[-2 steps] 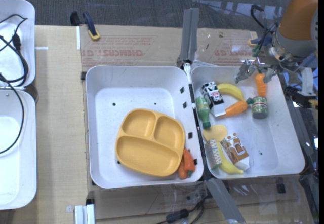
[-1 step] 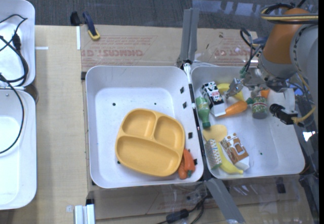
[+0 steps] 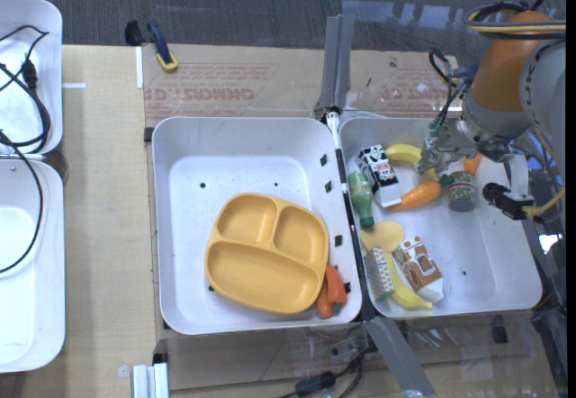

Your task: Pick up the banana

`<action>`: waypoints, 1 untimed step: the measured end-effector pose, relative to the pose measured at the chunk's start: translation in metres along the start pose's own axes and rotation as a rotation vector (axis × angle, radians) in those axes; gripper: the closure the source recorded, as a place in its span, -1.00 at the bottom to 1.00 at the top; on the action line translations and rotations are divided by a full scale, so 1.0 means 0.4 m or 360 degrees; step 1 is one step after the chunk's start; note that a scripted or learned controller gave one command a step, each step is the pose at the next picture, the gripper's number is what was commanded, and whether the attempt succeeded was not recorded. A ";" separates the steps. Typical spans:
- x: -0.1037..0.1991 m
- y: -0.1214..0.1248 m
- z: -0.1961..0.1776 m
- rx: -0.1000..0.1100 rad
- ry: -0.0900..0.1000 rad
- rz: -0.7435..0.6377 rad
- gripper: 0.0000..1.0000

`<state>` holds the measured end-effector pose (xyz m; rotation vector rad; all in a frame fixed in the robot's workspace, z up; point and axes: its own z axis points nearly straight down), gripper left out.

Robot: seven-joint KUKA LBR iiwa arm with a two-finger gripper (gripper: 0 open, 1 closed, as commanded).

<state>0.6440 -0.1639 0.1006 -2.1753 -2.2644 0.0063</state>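
The left bin (image 3: 171, 207) holds a yellow divided plate (image 3: 267, 250) with a carrot (image 3: 331, 290) just beside its right edge. In the right bin (image 3: 513, 284), a green bottle (image 3: 361, 196), a cow-print carton (image 3: 381, 173) and another carrot (image 3: 418, 195) crowd close under the banana (image 3: 403, 153) near the back wall. The gripper (image 3: 438, 156) hangs just right of the banana; whether its fingers are apart, I cannot tell.

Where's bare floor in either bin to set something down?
Left bin: free strip along its back and left walls, around the yellow divided plate. Right bin: open floor at front right, between the snack packet and the right wall. Crowded: back left, around the carrot, green bottle and end effector.
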 end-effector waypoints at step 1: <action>0.184 0.044 -0.229 -0.0007 0.0001 0.0081 1.00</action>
